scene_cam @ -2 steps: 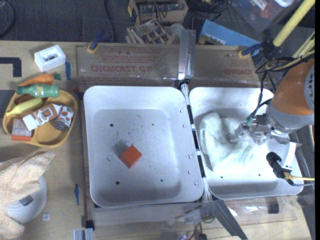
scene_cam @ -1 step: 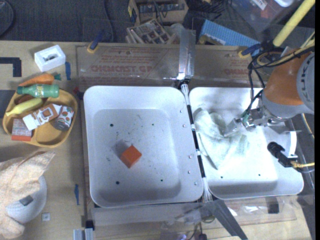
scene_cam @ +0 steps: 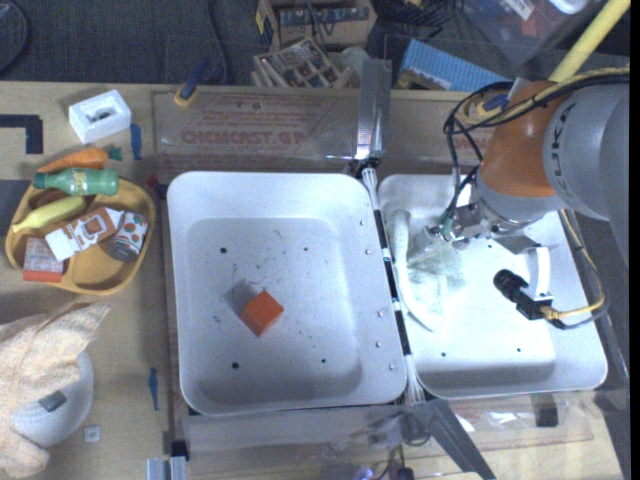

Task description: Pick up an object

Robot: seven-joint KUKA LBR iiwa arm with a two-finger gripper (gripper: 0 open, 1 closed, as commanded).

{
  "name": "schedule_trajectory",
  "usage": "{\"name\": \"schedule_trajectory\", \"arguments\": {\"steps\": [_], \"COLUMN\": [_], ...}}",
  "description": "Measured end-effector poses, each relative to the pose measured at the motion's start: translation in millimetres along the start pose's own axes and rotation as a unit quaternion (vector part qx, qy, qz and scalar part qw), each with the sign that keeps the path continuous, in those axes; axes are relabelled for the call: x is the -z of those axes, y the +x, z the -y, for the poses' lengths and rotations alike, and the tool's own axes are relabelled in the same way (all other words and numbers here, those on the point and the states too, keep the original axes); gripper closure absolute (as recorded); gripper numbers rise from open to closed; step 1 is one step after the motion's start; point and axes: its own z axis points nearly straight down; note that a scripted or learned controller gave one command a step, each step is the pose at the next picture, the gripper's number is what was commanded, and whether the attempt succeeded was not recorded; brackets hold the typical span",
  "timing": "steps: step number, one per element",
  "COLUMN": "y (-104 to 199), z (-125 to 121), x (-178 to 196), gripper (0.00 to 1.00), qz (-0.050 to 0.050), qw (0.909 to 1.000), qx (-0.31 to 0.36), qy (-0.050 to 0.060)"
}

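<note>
**Gripper low in the right bin, orange block alone in the left**

Reaching in from the right: a grey arm with an orange band, ending in the gripper, low over the far left part of the right bin. Cannot tell whether the pincer stands apart or together, as it is too small and blurred against the pale clutter below.

Just under and on the near side of the gripper, a crumpled clear plastic thing, hard to make out against the white floor. Cannot tell whether touching or just apart. To its left, close along the bin's left wall, a whitish tube-like piece, lying far to near.

In the left bin, an orange block, a little to the near left of the middle and resting flat on the floor. Turned at an angle to the bin walls. Well apart from the gripper, with the bins' two inner walls between them. Around it, faint dark scuffs and a few specks on the white floor.

Left of the bins, on the wooden bench:
- a wooden bowl holding a green bottle, a banana and some small printed packets
- far of the bowl, a small white box
- near of the bowl, a pale orange cloth

Along the far side of the left bin, a clear sheet with red lettering, lying flat.
</note>
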Motion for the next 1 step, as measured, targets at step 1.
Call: {"name": "schedule_trajectory", "arguments": {"steps": [1], "y": [-110.4], "z": [7.8], "x": [26.9], "gripper": [0.00], "qz": [0.000], "qw": [0.9894], "qx": [-0.145], "qy": [0.006]}}
